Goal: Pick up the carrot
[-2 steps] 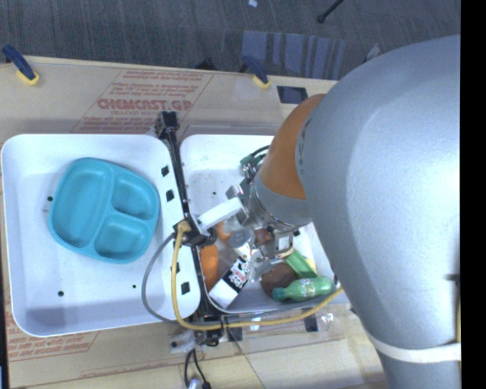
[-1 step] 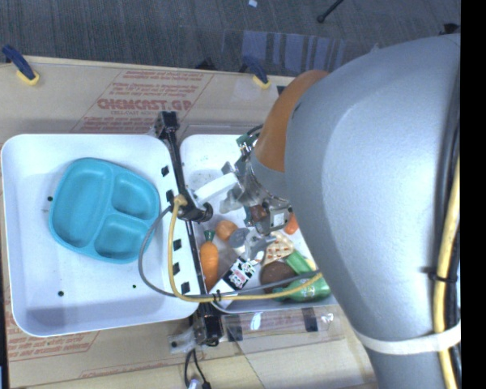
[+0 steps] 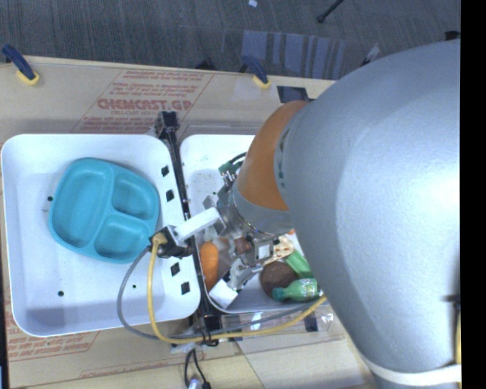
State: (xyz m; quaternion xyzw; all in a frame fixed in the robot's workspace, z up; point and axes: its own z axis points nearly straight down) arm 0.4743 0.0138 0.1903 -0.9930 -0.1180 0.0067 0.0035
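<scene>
While the big grey arm covers much of the right bin, the carrot lies in that bin, close to its left wall and toward the near end. It is orange and short, and it points up and down in the picture. Nothing is pinching it. The gripper hangs just to the right of the carrot, low over the bin floor. I cannot tell whether it is spread or closed, because the wrist hides too much of it. Right of the gripper sits a brown round thing, and a green bottle-shaped toy lies just below that. A white block rests near the carrot's lower end. The orange band on the arm sits above all this. Yellow and grey cables loop over the wall between the bins. In the left bin, well apart from the carrot, lies a blue tray with three sections.
</scene>
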